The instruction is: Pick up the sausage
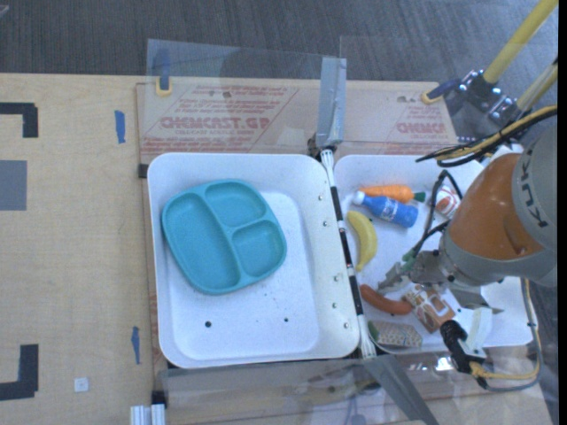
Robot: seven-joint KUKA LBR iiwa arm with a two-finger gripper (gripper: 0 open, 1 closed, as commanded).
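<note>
sausage (384, 301) lies in right bin (514, 321), lower right of frame, below banana (362, 239), above a speckled item (396, 334) | gripper (416, 292) just right of it, finger state cannot be told | likely light, smooth, rounded, may roll or slip | best grasp: mid-length, across the narrow width

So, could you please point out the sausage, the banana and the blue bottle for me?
sausage (383, 302), camera view, on the middle of its red body.
banana (363, 240), camera view, on the middle of its yellow curve.
blue bottle (393, 210), camera view, on its blue body, right of the white cap.
</note>
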